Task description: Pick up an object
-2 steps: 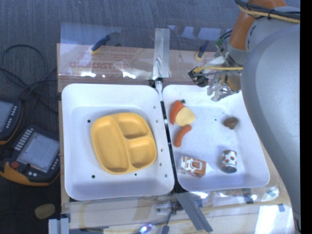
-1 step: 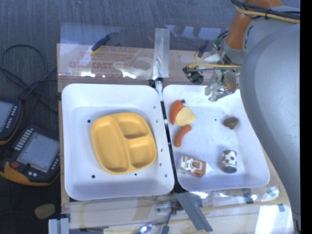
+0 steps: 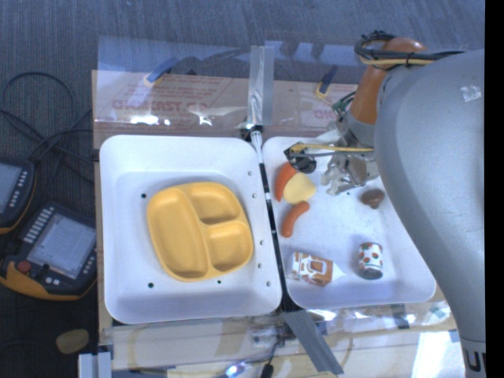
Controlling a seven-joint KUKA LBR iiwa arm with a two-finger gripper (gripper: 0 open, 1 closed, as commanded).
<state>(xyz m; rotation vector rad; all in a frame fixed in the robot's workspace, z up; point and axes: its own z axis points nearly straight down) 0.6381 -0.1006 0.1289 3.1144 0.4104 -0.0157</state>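
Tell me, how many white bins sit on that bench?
2. The left bin holds a yellow divided tray; the right bin holds small objects, partly hidden by the arm.

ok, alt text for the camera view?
The grey arm's claw hangs over the right white bin, near small food toys and a patterned can. The left white bin holds a yellow divided plastic tray.

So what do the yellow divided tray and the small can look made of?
Yellow tray: probably moulded plastic; matte, uniform colour, rounded compartment walls. Small can: looks like metal with a printed label, judging by the pale rim, though it could be a plastic toy.
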